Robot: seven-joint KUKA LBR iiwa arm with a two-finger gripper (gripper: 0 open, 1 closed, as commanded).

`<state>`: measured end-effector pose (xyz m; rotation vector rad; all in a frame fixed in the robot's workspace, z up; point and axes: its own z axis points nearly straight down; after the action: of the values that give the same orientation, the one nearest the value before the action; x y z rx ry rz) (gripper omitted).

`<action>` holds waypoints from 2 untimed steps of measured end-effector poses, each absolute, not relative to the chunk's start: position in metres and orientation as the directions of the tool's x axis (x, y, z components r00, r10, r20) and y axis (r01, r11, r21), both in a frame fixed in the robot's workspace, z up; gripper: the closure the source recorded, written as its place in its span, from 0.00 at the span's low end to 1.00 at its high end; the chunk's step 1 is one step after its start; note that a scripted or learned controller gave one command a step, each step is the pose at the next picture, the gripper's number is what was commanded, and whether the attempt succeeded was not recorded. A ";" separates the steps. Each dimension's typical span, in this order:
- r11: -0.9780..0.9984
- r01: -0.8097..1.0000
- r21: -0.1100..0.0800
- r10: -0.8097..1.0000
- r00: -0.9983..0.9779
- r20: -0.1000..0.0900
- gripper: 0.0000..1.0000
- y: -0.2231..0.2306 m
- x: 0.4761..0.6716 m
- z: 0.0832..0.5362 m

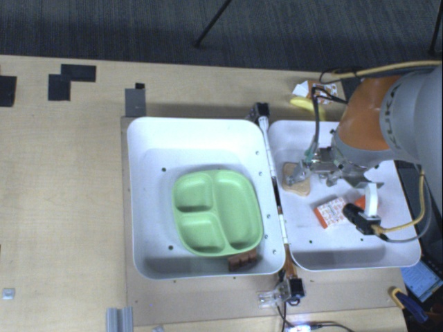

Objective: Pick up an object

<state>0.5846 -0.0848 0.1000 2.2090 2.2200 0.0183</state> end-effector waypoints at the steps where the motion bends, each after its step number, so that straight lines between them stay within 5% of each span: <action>1: 0.007 1.000 0.018 1.000 -0.007 0.002 1.00 -0.084 0.586 0.111; 2: 0.008 1.000 0.018 1.000 -0.008 0.002 0.00 -0.084 0.586 0.111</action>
<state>0.5858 -0.0841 0.1107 2.2046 2.2218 0.0219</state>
